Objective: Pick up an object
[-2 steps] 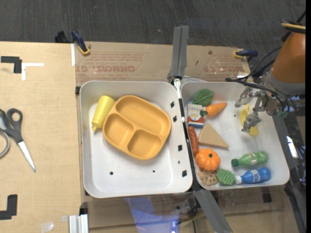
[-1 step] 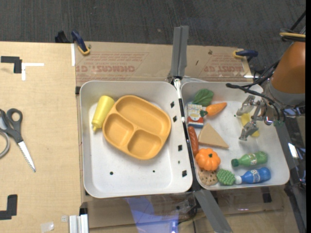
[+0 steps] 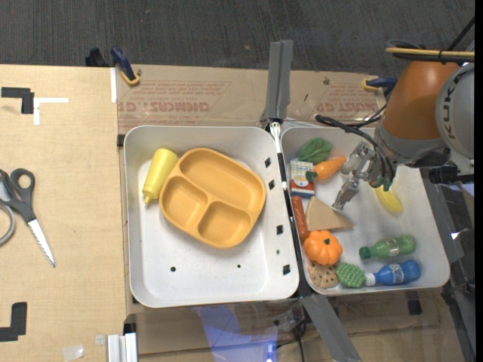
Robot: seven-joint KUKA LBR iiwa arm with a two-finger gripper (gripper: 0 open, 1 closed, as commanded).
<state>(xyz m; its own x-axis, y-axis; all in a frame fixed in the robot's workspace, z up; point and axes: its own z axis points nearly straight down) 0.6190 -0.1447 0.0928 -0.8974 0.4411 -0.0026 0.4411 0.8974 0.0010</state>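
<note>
Left white bin (image 3: 143, 277): orange divided plastic tray (image 3: 211, 197), untouched. Right white bin (image 3: 430, 274): tan wedge-shaped block (image 3: 326, 217) lies just below the hand (image 3: 355, 183). Approach step; fingers seemingly parted, nothing held. Next: descend, close.

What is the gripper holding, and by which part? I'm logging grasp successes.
Nothing: the gripper hangs open above the tan wedge in the right bin.
</note>
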